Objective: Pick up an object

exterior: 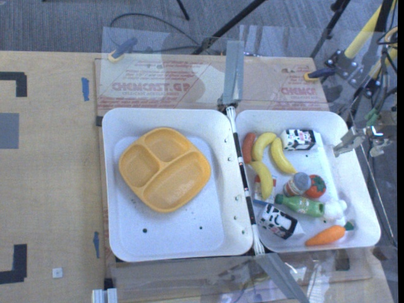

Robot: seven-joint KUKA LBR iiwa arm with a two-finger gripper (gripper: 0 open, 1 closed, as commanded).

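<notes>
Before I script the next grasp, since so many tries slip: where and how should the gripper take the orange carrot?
Probably across the carrot's thick middle, coming straight down. It lies flat near the right bin's front edge, tapering toward its green top, with free floor on both long sides. Set the fingers across its width.

Little of me is in shot - just my gripper (348,144) at the right edge. Pale grey metal, flat and angular, narrowing to a blunt tip, dull sheen, no markings readable. Behind it is a small whitish block with a green fleck, too blurred to make out. Thin dark cables (377,100) run up above it - can't tell which are mine. Screws and labels are too small to see.
</notes>
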